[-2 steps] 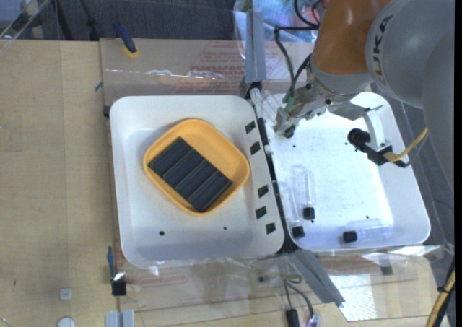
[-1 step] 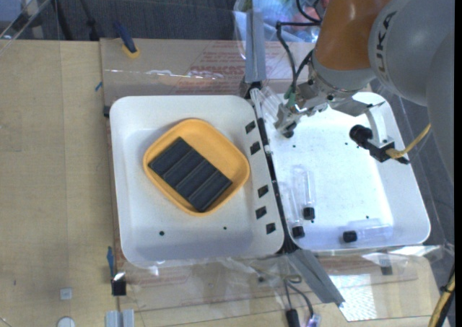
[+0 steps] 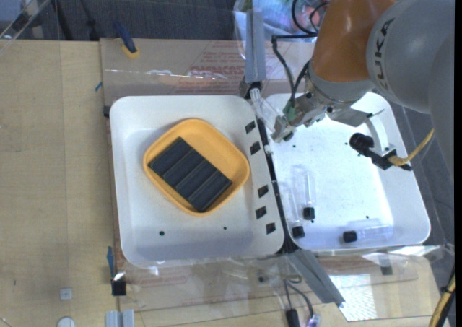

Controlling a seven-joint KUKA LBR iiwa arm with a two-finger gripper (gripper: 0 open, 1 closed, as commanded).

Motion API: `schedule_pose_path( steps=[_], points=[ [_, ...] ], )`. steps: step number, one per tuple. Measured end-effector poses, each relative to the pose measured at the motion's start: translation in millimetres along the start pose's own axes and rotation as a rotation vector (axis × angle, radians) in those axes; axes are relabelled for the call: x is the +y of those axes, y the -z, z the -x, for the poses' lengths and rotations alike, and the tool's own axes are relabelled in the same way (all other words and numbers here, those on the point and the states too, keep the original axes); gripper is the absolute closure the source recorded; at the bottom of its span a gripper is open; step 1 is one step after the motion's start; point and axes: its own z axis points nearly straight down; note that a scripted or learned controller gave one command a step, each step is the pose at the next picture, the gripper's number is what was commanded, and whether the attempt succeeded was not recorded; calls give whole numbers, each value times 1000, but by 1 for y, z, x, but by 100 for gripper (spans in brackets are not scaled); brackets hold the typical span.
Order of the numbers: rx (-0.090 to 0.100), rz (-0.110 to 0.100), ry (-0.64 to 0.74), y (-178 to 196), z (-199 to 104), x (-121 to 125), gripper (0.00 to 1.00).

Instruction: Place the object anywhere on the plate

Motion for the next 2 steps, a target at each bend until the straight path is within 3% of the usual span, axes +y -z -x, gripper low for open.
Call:
schedule_pose_path(
  steps=[2],
  points=[
    [0, 1, 140, 0, -42, -3, 100]
  ],
)
